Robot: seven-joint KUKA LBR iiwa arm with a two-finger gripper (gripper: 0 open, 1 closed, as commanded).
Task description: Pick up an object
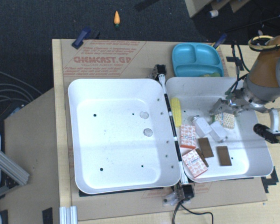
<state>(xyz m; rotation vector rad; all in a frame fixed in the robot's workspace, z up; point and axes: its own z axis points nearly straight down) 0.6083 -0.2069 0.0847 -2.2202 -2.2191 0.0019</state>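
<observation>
The right bin (252, 169) holds several items. A yellow corn-like piece (176, 112) lies along its left wall. Two red-and-white packets (187, 135) (194, 162) and two brown blocks (205, 147) (223, 156) lie toward the front. White pieces (201, 125) (218, 132) and a checkered item (227, 120) sit in the middle. My gripper (220, 107) is low in the right bin, just behind the checkered item and the white pieces. The arm (265, 76) reaches in from the right.
The left bin (84, 125) shows two small round grey spots (144, 115) (148, 132) near its right side. A blue divided tray (197, 59) stands behind the right bin. A black clamp (158, 71) sits where the bins meet.
</observation>
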